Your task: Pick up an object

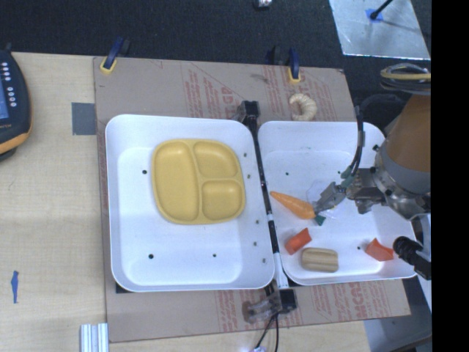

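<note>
1. We see a carrot (292, 204) lying in the right bin (308, 141), near that bin's left wall, its pointed end aimed left and its green tip at the right.
2. The gripper (327, 199) sits just to the right of the carrot's green end, low over the bin; its fingers look slightly spread, with nothing between them, though they are small and dark and we cannot be sure.
3. The grey arm (399, 174) reaches in from the right, over the right bin.
4. Nearer to us in the same bin lie a small red piece (297, 240) and, just beside it, a tan bread roll (319, 259).
5. Another red-orange piece (379, 250) lies toward the near right corner of that bin.
6. The left bin (132, 270) holds a yellow divided plate (198, 180) in its far half.
7. Both bins rest on a brown cardboard sheet (183, 86) clamped to the wooden tabletop (44, 218).
8. A pale ring-shaped thing (303, 107) lies on the cardboard just beyond the right bin's far edge.
</note>
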You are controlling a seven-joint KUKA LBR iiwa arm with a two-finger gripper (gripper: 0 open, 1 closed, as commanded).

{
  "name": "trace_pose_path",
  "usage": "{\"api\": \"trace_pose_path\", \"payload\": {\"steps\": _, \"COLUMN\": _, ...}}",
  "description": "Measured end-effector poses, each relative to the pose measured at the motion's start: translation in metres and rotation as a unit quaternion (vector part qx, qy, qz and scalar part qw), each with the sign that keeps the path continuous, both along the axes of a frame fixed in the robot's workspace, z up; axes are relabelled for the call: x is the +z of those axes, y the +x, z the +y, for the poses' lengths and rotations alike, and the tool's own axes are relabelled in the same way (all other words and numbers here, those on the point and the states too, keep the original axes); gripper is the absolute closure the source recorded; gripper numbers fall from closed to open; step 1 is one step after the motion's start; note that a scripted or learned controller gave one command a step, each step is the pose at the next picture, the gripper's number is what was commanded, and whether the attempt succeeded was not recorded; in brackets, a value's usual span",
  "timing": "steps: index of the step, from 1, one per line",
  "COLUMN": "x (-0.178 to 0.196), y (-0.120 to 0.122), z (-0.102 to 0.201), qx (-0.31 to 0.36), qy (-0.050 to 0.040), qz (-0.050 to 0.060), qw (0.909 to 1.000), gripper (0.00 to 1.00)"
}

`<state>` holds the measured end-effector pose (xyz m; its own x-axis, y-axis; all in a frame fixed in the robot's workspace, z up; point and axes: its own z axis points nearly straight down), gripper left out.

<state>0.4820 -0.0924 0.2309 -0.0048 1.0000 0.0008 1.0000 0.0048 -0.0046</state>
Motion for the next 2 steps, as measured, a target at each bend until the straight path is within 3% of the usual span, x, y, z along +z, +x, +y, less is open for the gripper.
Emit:
{"api": "trace_pose_path", "payload": {"steps": 1, "x": -0.135, "y": 0.051, "z": -0.002, "qx": 0.001, "qy": -0.0006, "qz": -0.003, "qw": 1.0, "gripper": 0.0}}
{"api": "trace_pose_path", "payload": {"steps": 2, "x": -0.139, "y": 0.081, "z": 0.0, "qx": 0.001, "qy": -0.0009, "qz": -0.002, "qw": 1.0, "gripper": 0.0}}
